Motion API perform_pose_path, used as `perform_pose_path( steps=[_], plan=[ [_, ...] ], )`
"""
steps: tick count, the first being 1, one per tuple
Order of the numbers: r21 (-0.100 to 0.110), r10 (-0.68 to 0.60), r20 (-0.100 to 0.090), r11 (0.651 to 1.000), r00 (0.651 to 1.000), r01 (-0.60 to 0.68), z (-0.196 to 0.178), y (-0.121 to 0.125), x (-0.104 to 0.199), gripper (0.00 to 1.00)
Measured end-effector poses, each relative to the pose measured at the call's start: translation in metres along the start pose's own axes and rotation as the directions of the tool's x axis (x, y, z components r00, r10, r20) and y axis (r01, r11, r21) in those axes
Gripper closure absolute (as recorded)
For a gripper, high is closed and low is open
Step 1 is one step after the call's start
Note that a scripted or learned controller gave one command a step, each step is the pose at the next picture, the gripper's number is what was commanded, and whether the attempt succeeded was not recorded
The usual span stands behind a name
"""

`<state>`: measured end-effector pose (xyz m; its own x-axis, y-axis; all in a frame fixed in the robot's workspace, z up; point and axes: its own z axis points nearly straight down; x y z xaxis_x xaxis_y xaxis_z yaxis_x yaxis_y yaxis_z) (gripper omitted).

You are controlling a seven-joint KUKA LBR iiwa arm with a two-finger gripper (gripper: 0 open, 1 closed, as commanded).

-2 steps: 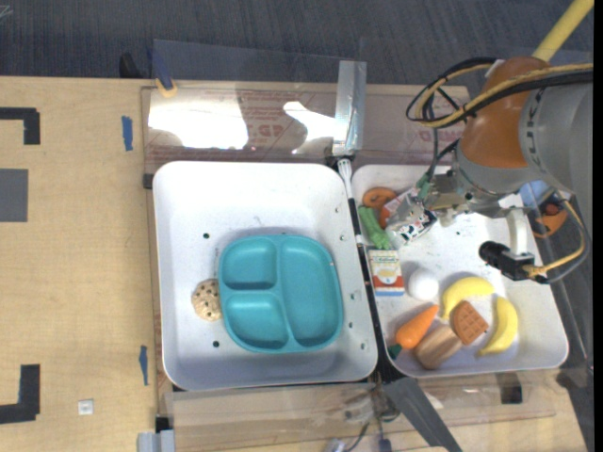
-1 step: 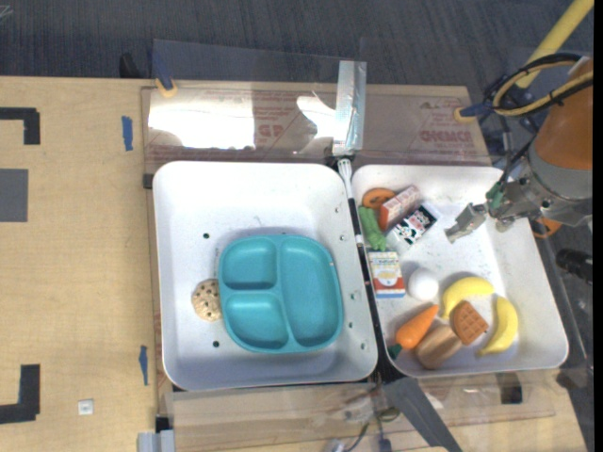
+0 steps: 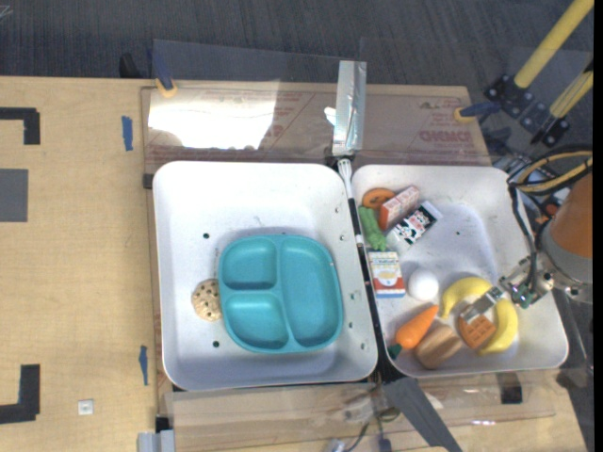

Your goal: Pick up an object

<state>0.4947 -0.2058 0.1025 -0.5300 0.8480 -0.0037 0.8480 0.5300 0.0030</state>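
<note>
Right bin (image 3: 471, 182), bench (image 3: 75, 252) of pale plywood: my fingers (image 3: 497, 299) hang low over the near right corner of the pile, just above a yellow banana (image 3: 511, 326) and an orange-brown packet (image 3: 478, 328) that lies against it. Whether they are spread or closed I cannot tell, nor whether anything sits between them. My arm (image 3: 575, 234) comes in from the right.

Beside the banana lie a carrot (image 3: 415, 328), a brown bread roll (image 3: 435, 347) and a white egg (image 3: 424, 286). Farther back in the same bin are a small carton (image 3: 384, 273), a black-and-white box (image 3: 415, 224), a red-and-white box (image 3: 400, 201), an orange piece (image 3: 377, 197) and a green piece (image 3: 370, 226).

The left bin (image 3: 188, 196), touching the right one along its side, bears a teal divided plate (image 3: 280, 292) with a cookie (image 3: 205, 299) at its left edge.

The bench carries black corner marks (image 3: 24, 125) and strips of blue tape (image 3: 126, 132). A clear sheet (image 3: 217, 111) lies behind the bins, catching glare. Beyond the bench is grey carpet (image 3: 283, 8), and a yellow-and-black stand (image 3: 551, 40) leans at the upper right.
</note>
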Motion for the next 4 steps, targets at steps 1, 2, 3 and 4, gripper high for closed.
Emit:
perform_pose_path(
  steps=[1, 2, 3, 4],
  plan=[
    [-0.004, 0.131, -0.001, 0.991, 0.991, -0.131, 0.015, 0.037, 0.083, 0.0],
    [-0.001, 0.075, 0.0, 0.997, 0.997, -0.075, -0.007, 0.057, 0.03, 0.0],
    [0.008, 0.443, -0.004, 0.897, 0.897, -0.443, 0.013, 0.024, 0.037, 0.0],
    [-0.001, 0.278, 0.001, 0.961, 0.961, -0.278, 0.016, 0.081, 0.011, 0.0]
  ],
)
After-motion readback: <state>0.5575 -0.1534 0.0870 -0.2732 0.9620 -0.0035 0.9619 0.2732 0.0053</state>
